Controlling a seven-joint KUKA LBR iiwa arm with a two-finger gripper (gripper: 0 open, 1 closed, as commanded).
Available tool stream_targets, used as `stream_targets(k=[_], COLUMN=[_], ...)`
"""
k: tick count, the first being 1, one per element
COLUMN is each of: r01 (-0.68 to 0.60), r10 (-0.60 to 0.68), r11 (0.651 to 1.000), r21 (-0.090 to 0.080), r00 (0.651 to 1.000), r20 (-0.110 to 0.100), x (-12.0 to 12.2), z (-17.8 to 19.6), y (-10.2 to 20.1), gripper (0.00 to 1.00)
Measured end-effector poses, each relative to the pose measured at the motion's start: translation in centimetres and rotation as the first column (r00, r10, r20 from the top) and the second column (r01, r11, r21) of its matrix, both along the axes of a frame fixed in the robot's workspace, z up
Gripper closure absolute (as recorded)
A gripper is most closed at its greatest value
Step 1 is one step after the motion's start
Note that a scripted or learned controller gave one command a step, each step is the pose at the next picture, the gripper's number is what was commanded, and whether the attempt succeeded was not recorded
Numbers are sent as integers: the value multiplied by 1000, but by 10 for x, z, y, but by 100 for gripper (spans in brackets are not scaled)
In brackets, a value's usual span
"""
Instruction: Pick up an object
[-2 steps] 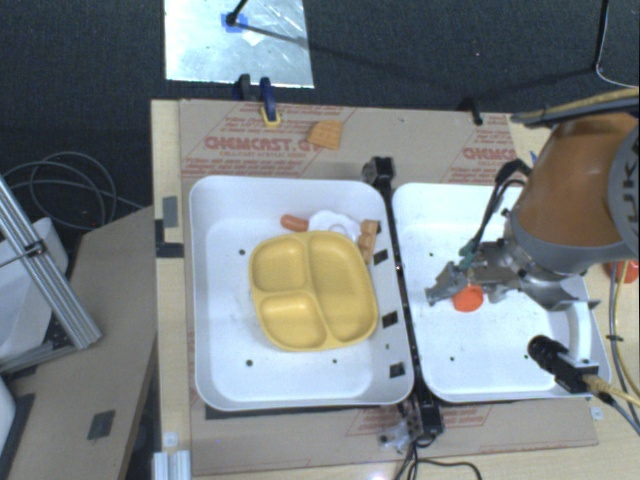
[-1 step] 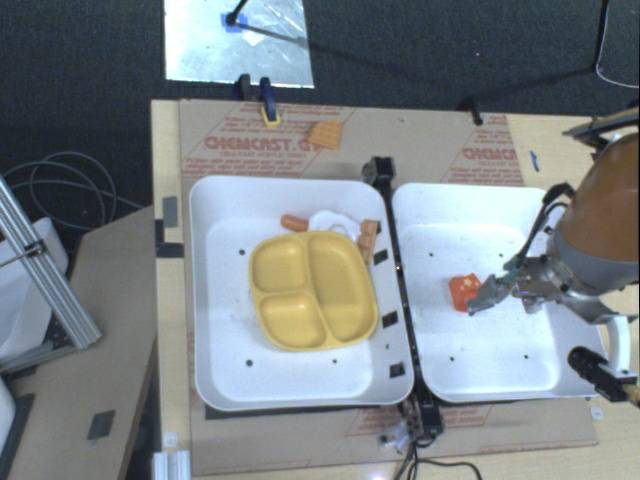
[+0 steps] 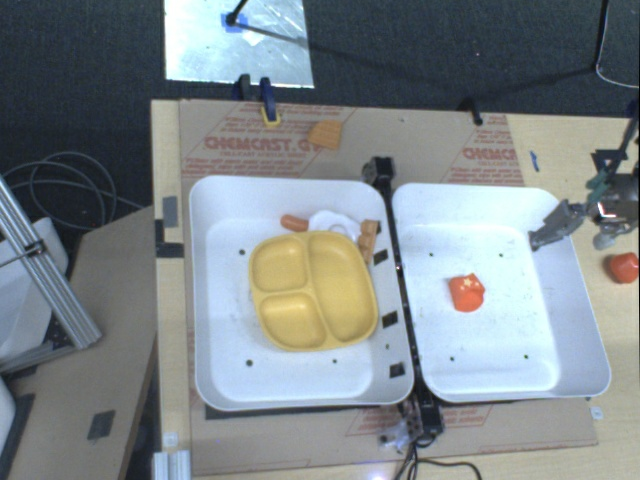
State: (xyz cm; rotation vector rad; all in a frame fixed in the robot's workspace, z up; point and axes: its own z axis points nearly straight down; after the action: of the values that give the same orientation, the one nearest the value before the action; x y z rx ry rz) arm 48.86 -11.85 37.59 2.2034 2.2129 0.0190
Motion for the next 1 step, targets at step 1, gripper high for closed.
stream_targets(k=[1], r01=[0], r10=[0], r11=[1000], r21=[7], r00=[1000], r20=[-30], x=[-3], z=[-123], y=[36], gripper=[0])
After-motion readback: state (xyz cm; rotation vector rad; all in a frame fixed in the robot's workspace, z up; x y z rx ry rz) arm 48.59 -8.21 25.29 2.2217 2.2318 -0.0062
